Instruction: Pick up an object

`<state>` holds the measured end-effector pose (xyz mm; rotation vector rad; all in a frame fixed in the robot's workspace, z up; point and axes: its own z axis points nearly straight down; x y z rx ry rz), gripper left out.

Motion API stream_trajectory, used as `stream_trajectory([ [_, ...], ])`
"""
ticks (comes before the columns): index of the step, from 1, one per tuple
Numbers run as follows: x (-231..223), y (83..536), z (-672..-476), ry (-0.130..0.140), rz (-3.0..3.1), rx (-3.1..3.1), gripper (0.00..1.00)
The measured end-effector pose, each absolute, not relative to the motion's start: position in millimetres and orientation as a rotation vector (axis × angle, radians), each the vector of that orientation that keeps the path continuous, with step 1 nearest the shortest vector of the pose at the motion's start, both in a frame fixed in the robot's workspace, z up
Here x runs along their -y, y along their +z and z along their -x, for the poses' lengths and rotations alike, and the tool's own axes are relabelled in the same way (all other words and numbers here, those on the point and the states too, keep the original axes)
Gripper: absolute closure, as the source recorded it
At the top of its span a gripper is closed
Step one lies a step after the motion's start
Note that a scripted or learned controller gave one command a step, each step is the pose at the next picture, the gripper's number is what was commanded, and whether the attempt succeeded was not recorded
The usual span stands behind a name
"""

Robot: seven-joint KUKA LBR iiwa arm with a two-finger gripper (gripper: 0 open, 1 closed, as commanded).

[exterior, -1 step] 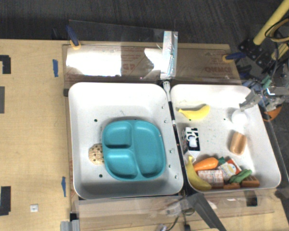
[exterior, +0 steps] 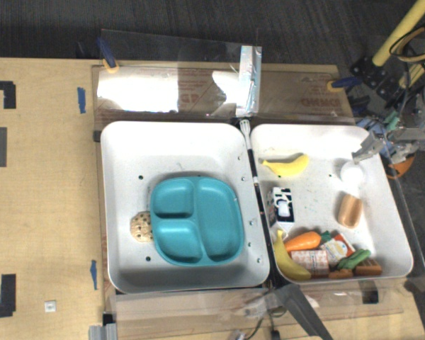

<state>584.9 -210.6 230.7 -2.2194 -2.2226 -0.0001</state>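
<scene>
At the lower right of the frame, a carrot (exterior: 302, 241), a banana (exterior: 287, 258) and packets crowd the right bin's (exterior: 400, 225) near corner. Above them lie a copper cup (exterior: 350, 210) and a second banana (exterior: 286, 164). The left bin (exterior: 120, 190) holds a teal divided plate (exterior: 196, 219) touching a cookie (exterior: 141, 226). The gripper (exterior: 368, 149) hangs at the right bin's far right rim; whether its fingers are parted, I cannot tell.

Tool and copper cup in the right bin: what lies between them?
In the camera view, a pale, translucent white object, too blurred to name, sits on the bin floor between the tool and the copper cup.
</scene>
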Motion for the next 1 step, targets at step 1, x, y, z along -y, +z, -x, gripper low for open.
stream_trajectory([
  [1,184.0,86.4,-493.0,-0.003,2.410,2.018,0.00],
])
